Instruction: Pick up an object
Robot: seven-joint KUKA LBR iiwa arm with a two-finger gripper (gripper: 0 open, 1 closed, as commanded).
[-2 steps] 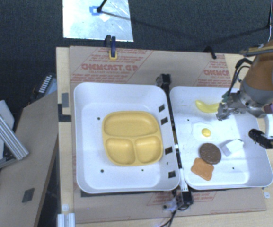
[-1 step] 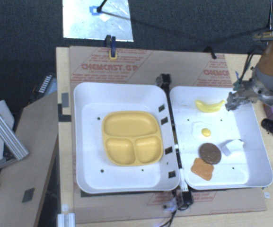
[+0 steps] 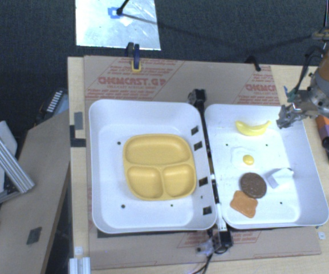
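From the fixed overhead camera, we see our hand (image 3: 287,116) poised over the right bin's (image 3: 315,170) far right edge, grip state impossible to tell. The toy banana (image 3: 252,128), nearest pick, lies just to its left, long axis crosswise; fried egg (image 3: 244,156), brown patty (image 3: 253,185) sit closer to us.

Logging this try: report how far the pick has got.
Nothing looks picked yet. The banana, fried egg, brown round cookie, orange piece and small white item all lie in the right bin. The tool sits at that bin's far right edge, just right of the banana, with nothing seen in it. Left: descend on one object, grip, lift.
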